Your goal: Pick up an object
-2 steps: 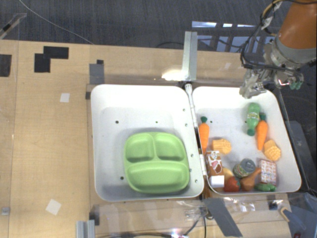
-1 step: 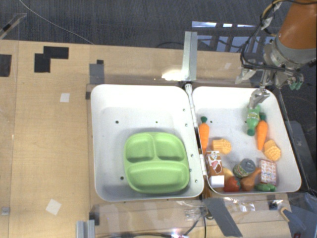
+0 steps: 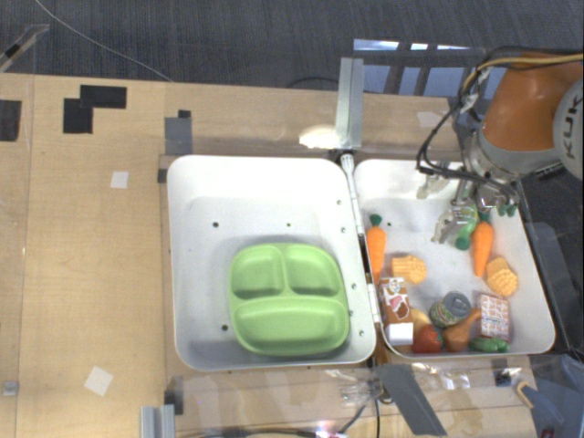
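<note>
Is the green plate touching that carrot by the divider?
Apart. The camera view shows the green plate in the left bin, the carrot beyond the divider.

My arm's orange band (image 3: 531,99): dark letters "KU" at its right edge, cut off by the frame | small carton (image 3: 394,299) in my right bin: red and white print, too small to read | patterned box (image 3: 494,317): print unreadable | other readable text: none.

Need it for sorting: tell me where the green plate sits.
The green plate lies in the left bin, toward its near edge, close to the divider beside the right bin holding the toy food.
</note>
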Available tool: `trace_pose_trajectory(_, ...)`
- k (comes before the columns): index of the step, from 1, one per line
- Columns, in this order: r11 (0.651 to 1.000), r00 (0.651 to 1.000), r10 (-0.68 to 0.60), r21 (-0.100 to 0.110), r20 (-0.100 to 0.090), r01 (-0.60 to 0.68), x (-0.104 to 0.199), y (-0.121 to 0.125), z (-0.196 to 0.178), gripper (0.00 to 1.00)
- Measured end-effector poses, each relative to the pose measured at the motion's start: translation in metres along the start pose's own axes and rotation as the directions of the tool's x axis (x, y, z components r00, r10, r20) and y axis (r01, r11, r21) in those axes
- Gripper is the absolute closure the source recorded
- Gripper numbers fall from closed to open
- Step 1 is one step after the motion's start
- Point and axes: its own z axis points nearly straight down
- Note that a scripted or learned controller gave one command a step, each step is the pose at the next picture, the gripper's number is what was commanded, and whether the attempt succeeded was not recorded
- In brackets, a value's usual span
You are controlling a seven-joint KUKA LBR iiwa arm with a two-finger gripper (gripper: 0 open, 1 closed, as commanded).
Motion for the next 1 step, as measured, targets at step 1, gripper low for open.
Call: trace_pose_trajectory(1, 0.997, 0.997, 0.081, 0.004, 0.015, -0.081, 0.0207, -0.0149, 0.0361, 0.0)
